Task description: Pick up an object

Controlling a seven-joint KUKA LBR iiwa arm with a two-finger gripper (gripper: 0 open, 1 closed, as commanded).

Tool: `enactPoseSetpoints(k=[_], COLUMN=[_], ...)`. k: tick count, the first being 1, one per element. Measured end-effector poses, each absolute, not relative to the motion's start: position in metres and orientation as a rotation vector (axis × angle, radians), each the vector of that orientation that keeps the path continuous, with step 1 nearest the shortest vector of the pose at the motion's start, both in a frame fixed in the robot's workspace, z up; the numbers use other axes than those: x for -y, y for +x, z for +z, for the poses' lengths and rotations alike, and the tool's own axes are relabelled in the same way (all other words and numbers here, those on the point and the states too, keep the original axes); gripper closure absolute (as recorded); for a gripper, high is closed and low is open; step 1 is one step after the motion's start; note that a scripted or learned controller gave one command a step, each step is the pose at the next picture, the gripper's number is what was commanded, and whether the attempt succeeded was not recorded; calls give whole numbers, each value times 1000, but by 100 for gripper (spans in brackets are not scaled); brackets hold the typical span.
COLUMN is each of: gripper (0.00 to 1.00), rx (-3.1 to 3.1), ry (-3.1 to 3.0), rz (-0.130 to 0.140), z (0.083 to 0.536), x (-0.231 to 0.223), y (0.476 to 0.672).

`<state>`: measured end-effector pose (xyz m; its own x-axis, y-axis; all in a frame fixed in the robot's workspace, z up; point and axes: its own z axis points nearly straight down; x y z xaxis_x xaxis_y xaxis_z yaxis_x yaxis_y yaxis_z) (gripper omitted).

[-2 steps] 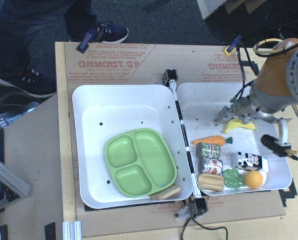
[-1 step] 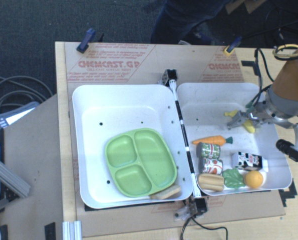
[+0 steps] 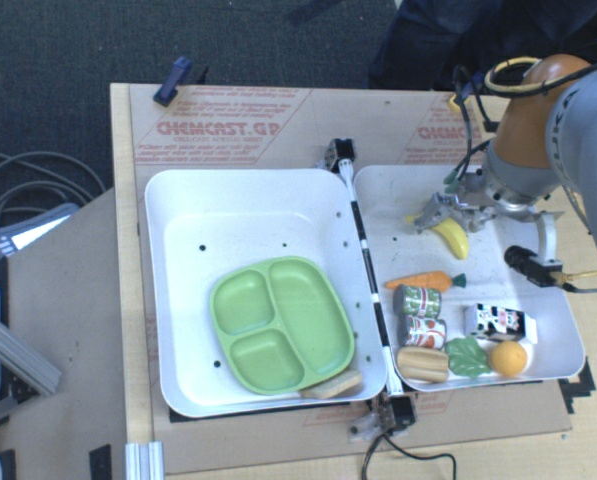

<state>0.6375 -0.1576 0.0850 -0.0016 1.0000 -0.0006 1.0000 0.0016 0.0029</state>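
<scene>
My gripper (image 3: 450, 211) hangs low over the back part of the right bin (image 3: 568, 313), right above the upper end of a yellow banana (image 3: 455, 240), which lies on the bin floor. The arm's grey wrist and orange band reach in from the upper right. Toward the front of the same bin lie a carrot (image 3: 420, 282), two small cans (image 3: 421, 316), a hot dog bun (image 3: 423, 365), a green leafy toy (image 3: 467, 356), an orange (image 3: 509, 358) and a cow-patterned carton (image 3: 498, 321).
The left bin (image 3: 178, 228) holds a green divided plate (image 3: 278, 323) with a tan block (image 3: 333, 386) at its front corner. A black clip (image 3: 341, 152) sits where the bins meet at the back. A blue object (image 3: 171, 80) lies on the bench's far left corner.
</scene>
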Motion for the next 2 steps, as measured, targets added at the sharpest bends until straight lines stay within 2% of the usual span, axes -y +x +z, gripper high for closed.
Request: enactPoseSetpoints(k=[1, 2], gripper=[100, 100], rx=[-2219, -2221], ry=[2215, 2219], rz=[2, 4], z=[95, 185], x=[158, 81], y=[638, 630])
